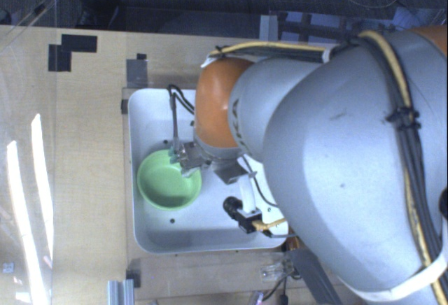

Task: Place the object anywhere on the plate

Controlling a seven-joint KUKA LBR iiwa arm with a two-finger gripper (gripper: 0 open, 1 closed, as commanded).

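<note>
White bin w/ green plate; claw at its rim, grip state unclear.

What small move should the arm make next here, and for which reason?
Probably a short, slow descent. The gripper sits over the right rim of the green plate in the white bin, but the wrist hides whether it carries an object, so lowering gently over the plate seems the safest step.

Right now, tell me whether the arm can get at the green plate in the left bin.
Probably yes. The arm already hangs over the white bin, its wrist end right at the green plate's upper right rim, with nothing lying between them.
</note>
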